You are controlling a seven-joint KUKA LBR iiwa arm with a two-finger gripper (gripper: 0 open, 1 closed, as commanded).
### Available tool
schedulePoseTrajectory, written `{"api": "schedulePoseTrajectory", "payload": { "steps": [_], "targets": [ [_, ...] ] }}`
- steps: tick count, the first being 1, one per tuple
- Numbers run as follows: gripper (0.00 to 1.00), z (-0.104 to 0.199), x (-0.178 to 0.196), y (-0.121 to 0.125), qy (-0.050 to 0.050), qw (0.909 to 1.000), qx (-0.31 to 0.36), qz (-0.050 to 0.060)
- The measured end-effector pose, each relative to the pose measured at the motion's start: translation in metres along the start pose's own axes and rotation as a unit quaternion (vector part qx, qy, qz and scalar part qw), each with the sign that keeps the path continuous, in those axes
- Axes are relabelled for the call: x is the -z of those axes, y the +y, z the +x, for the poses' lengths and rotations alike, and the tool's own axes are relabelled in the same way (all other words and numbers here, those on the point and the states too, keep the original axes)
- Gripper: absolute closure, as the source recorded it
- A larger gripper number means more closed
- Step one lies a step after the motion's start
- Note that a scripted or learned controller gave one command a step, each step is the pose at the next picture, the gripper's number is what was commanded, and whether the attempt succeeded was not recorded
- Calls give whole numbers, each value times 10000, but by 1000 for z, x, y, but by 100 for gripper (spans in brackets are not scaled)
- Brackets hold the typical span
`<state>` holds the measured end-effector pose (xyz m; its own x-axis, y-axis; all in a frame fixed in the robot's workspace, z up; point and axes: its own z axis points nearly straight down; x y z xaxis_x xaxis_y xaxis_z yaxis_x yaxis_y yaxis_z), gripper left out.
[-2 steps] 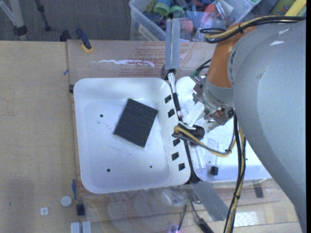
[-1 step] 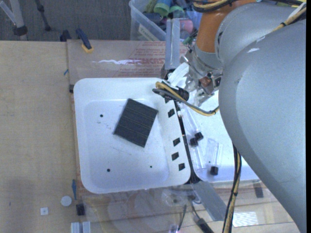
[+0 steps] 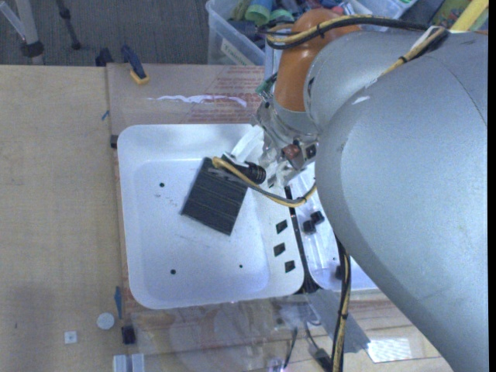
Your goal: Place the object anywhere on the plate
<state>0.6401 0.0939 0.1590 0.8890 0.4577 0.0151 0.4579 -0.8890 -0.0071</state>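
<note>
Wooden tabletop (image 3: pixel 54 208) was seen bearing one white bin (image 3: pixel 155 277), one dark ridged plate (image 3: pixel 215 200) lying within. End effector (image 3: pixel 273 165) state could not be told.

There's the plate (image 3: pixel 215 198), a dark ribbed square lying flat and turned askew in the left white bin (image 3: pixel 155 231), just up toward one o'clock from the bin's middle.
</note>
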Motion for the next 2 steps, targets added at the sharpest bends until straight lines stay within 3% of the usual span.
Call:
{"api": "schedulePoseTrajectory", "payload": {
  "steps": [1,2],
  "targets": [
    [100,14,25,15,-84,9660,2584,-18],
    [100,62,-59,-64,-84,9675,2527,-13]
  ]
}}
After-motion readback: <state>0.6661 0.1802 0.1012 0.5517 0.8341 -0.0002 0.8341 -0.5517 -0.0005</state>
